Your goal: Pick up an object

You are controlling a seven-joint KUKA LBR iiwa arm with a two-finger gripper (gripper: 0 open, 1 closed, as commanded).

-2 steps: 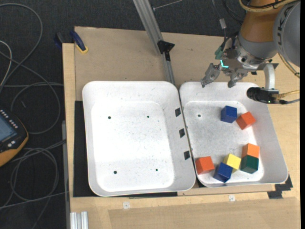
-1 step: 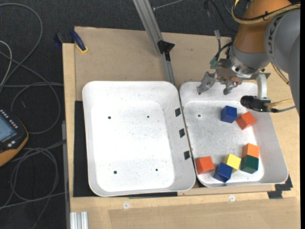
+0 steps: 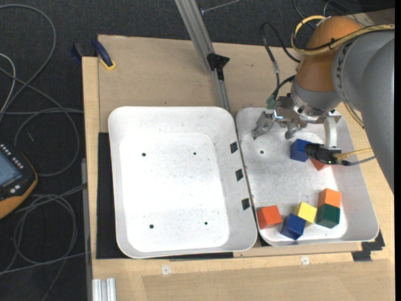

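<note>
— Camera view from above the bench: where's the gripper (image 3: 279, 125) right now?

— Upper right of the frame, low over the far end of the right bin (image 3: 357, 199). The grey arm (image 3: 369, 61) comes in from the right edge, with its orange band (image 3: 326, 39) just above the wrist.

— Fingers open or closed?

— Spread, I'd say. One metal finger (image 3: 262, 126) juts out to the left over the bin floor, another (image 3: 292, 129) points down nearer the middle, and there's bare white bin between them. Nothing is pinched there.

— Is it touching any of the blocks?

— The closest is a blue block (image 3: 301, 150), just below and right of the fingers, beside them rather than between them. Whether a fingertip brushes it, I can't tell from here. A red block (image 3: 319, 162) peeks out just right of the blue one, partly hidden behind a black part of the tool.

— And the rest?

— Bunched at the bottom of the right bin, well away from the gripper: an orange block (image 3: 270, 216) at the left, a second blue block (image 3: 292, 226) at the near rim, a yellow block (image 3: 307, 212) touching it, then a green block (image 3: 328, 216) with another orange block (image 3: 330, 197) right behind it.

— The left bin (image 3: 125, 168)?

— White floor with a few dark dots, filling the middle of the frame.
</note>
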